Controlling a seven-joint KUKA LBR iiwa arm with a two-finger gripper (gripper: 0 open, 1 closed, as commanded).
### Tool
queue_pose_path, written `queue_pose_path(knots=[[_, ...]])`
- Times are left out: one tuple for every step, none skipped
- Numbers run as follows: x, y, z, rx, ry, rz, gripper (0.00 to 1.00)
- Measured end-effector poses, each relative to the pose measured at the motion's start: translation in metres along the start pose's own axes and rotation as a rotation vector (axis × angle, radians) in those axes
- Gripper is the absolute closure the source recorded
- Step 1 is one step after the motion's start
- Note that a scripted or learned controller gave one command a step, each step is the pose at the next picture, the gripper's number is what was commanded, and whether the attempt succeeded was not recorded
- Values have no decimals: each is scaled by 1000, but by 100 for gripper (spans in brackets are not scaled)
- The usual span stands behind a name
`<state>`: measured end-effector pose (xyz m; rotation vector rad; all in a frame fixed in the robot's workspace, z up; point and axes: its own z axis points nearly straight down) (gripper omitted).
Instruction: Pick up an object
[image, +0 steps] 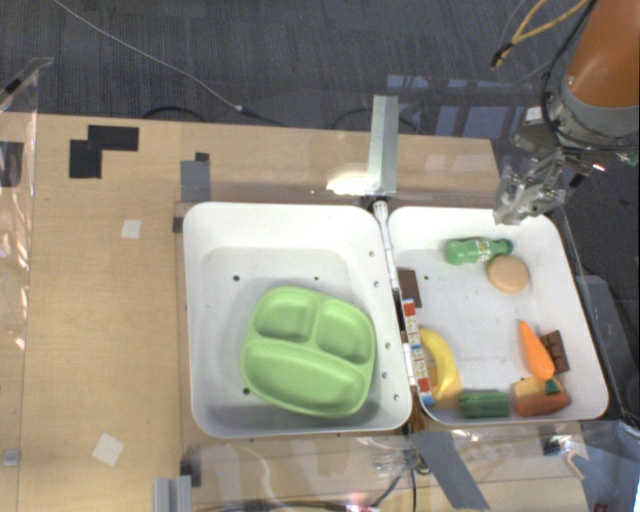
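Observation:
My gripper (517, 205) hangs over the far right corner of the right bin (470, 300), above and to the right of a green bottle (477, 250). A round tan bun (509, 274) lies just below the bottle. Nothing shows between the fingers. Further toward the front lie a carrot (535, 350), a brown block (555, 352), a yellow banana (441, 364), a dark green piece (483, 403) and a red-orange piece (540, 398).
The left bin (215, 250) holds a green divided plate (309, 350). A metal post (384, 145) stands behind the seam between the bins. Small packets (409, 300) lie along the right bin's left wall.

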<state>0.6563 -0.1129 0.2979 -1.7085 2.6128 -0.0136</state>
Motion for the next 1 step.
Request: queue_pose_path(knots=[[-2,-2,-14,9,-6,0,100]])
